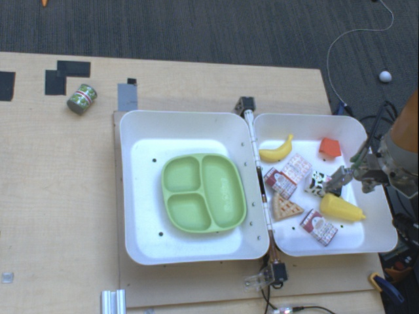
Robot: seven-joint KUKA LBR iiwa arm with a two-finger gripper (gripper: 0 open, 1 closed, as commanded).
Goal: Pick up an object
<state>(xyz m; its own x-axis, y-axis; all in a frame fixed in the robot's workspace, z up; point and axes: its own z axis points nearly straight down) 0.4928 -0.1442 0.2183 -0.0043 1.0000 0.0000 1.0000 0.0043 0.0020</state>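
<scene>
A: how far along is the pick? hand [351, 177] sits over the right bin [376, 237], just above the yellow pepper [341, 208], fingers spread with nothing between them

B: so not done yet imo. Pepper's lying flat on the bin floor, banana [277, 150] up-left of it, orange block [330, 148] above it. Descent, grasp and lift are all left

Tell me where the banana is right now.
The banana lies in the right bin, near its upper left corner, just above the red-and-white packets.
</scene>
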